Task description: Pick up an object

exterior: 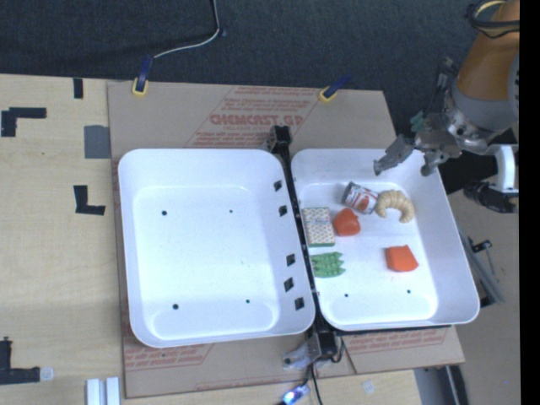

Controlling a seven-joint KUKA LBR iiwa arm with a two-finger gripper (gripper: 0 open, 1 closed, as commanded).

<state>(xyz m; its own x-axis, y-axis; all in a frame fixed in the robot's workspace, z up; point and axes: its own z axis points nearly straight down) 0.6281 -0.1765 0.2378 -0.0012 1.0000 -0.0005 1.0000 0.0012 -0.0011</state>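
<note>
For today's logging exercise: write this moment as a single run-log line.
arm: over right bin's far rim | gripper: open, nothing held | right bin: can, croissant, red piece, orange block, green pods | pick: not yet done

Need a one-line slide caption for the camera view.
Open gripper hovers at the right bin's far edge above a small can, croissant and orange block.

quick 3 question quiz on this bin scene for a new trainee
1. True or false: the tool holds the croissant.
2. Which bin holds all the objects: A) left bin B) right bin?
3. Fill in: the green pea pod lies just below the ____ sponge.

Key:
1. False, it hangs over the bin's far edge with nothing between its fingers.
2. B
3. speckled
</note>
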